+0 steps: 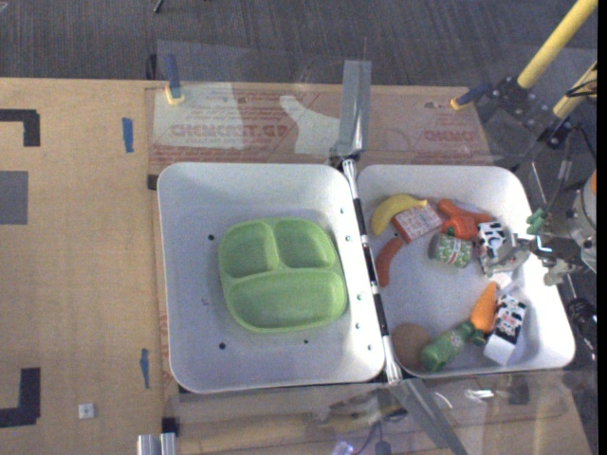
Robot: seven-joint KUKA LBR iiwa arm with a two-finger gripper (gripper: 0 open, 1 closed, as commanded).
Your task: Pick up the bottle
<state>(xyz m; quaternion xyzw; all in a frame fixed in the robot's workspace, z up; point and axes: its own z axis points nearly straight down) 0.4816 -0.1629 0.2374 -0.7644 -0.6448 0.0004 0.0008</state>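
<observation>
Jaws [512, 254] hang over the right bin's [560, 344] far side; whether they are spread or pressed together cannot be told. On the worktop [76, 254] the left bin [180, 282] holds a green divided plate [282, 275]. The right bin is crowded: a yellow banana [395, 209], an orange carrot [485, 306], small cartons [508, 318] and a printed can [451, 250]. The green bottle [448, 345] lies on its side near the front wall, well apart from the jaws, with the carrot and cartons between.
</observation>
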